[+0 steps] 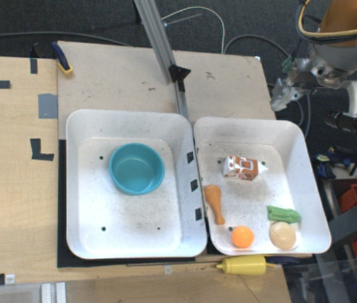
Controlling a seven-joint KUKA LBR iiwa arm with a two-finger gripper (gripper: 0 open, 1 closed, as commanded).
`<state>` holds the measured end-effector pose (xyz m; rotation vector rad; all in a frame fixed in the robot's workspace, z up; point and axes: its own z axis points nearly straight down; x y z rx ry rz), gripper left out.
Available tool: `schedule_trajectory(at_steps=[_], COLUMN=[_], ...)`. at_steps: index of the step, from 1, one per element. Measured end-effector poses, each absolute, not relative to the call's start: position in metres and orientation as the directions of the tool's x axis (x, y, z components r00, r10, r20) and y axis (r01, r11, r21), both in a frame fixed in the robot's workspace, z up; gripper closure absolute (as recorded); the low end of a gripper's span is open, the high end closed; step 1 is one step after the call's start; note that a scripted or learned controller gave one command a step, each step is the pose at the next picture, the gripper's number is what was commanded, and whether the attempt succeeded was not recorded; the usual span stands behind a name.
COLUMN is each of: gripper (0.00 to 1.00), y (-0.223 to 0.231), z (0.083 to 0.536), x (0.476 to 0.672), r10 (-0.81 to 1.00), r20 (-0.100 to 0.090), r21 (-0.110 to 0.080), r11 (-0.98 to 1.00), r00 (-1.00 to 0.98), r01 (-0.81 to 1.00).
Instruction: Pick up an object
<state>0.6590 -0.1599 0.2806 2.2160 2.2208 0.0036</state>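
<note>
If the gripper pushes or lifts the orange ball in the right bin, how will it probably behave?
The orange ball looks round and smooth, so a push would probably send it rolling along the flat floor of the right bin. It lies near the bin's front wall, which may stop it soon. Its curved surface could slip out between two fingers unless they close across its middle.

— What sort of place is this?
— A robotics lab. A bare plywood surface (134,87) carries two white bins (77,169), and an aluminium pole (156,27) rises from behind them.
— Anything else?
— Loose cables (197,14) trail over dark carpet (52,8) past the surface's far edge, tape marks (40,149) sit near its left edge, and the arm (336,24) stands off its far right corner
</note>
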Motion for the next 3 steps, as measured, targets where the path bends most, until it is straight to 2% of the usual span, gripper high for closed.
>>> schedule_trajectory(at_steps=[1,2,3], gripper=[1.0,1.0,1.0], y=[-0.108,-0.05,-0.006], z=[0.283,0.266,0.263], x=[0.651,0.645,0.628], r10=[1.0,1.0,1.0], r20=[0.001,0.002,0.001], r21=[-0.001,-0.003,-0.003], r11=[0.006,0.007,0.005], r00=[-0.006,-0.007,-0.005], r01=[1.0,1.0,1.0])
